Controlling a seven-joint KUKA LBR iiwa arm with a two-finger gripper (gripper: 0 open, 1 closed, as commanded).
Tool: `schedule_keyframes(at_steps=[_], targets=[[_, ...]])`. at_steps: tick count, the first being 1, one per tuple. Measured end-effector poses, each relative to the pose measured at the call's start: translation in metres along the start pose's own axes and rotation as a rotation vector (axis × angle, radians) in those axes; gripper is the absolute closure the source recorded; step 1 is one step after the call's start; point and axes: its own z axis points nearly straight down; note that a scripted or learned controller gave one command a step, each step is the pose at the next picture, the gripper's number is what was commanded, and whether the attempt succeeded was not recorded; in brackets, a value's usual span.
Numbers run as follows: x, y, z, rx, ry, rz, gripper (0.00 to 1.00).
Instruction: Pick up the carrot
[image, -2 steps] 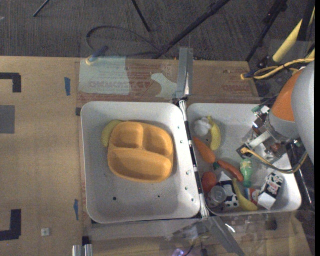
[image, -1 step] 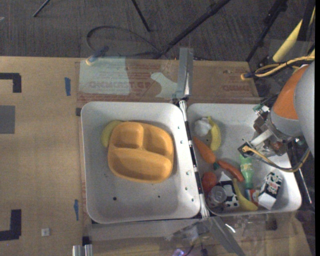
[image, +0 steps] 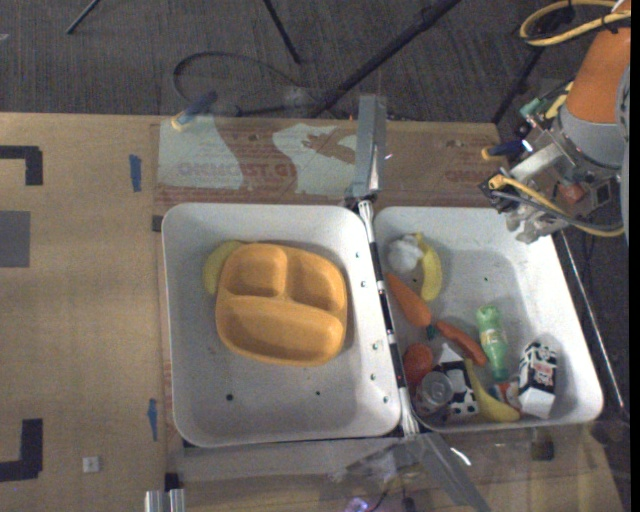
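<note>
Approach step: our gripper (image: 525, 215) hangs above the right bin's (image: 575, 300) corner, fingers' state unclear; next, descend onto carrot (image: 409, 299).

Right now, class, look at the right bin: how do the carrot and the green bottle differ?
The carrot is orange and tapered; the green bottle is green with a narrower top. The carrot is longer and lies on a slant near the bin's left wall; the bottle lies further right, more in line with the bin's side walls. The carrot's upper end lies close to a banana; the bottle lies beside a second orange piece. Both lie in the right bin.
</note>
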Motion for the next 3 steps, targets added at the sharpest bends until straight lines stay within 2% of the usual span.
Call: schedule_keyframes(at_steps=[1, 2, 3], targets=[[-0.008, 0.021, 0.054, 0.004, -0.004, 0.046, 1.0], [0.046, -0.008, -0.028, -0.001, 0.001, -0.14, 1.0], [0.005, 0.024, -0.004, 0.003, -0.003, -0.273, 1.0]])
